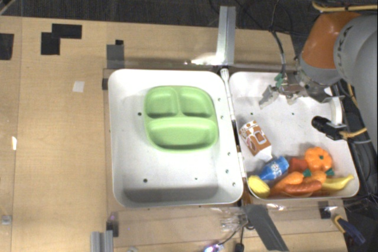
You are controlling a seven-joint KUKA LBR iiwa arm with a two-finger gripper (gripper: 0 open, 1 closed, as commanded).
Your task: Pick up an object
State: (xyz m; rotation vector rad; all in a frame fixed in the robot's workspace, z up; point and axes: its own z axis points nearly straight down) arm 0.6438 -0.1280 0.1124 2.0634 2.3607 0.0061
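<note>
Currently: gripper high in right bin, nothing grasped

Gripper (282, 91) poised over upper part of right bin (260, 81), fingers spread apart, nothing between them. Small brown-and-white carton (254, 138) lying tilted near left wall of same bin, well apart from gripper. Blue bottle (273, 169), yellow piece (258, 186), orange carrot (300, 187), small pumpkin (318, 159) and banana (341, 182) heaped along bottom edge, touching. Green divided tray (179, 116) resting in left bin (127, 144).

Glossy white plastic bins (124, 127), seemingly matt green tray (179, 117), wood-look bench (53, 144).
</note>
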